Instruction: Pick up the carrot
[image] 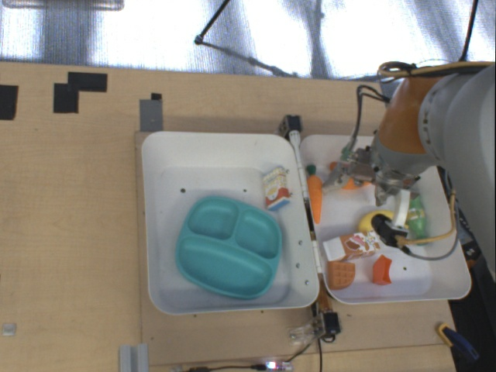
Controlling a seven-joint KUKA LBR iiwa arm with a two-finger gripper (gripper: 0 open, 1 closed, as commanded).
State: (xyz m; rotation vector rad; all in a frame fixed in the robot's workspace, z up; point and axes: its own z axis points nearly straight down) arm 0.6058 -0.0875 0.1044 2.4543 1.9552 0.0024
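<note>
The carrot [315, 198], orange with a small green top, lies lengthwise along the left wall of the right bin [442, 289]. My gripper [346, 173] hangs over the upper middle of that bin, a short way right of the carrot's top end and apart from it. A small orange thing [353, 183] shows just under the gripper, and I cannot make out what it is.
The right bin also holds a yellow piece [367, 223], a green item [417, 222], a red-orange block [382, 270], a waffle-like piece [341, 274] and a white packet [355, 245]. In the left bin [159, 208] lie a teal divided plate [229, 246] and a small carton [275, 188].
</note>
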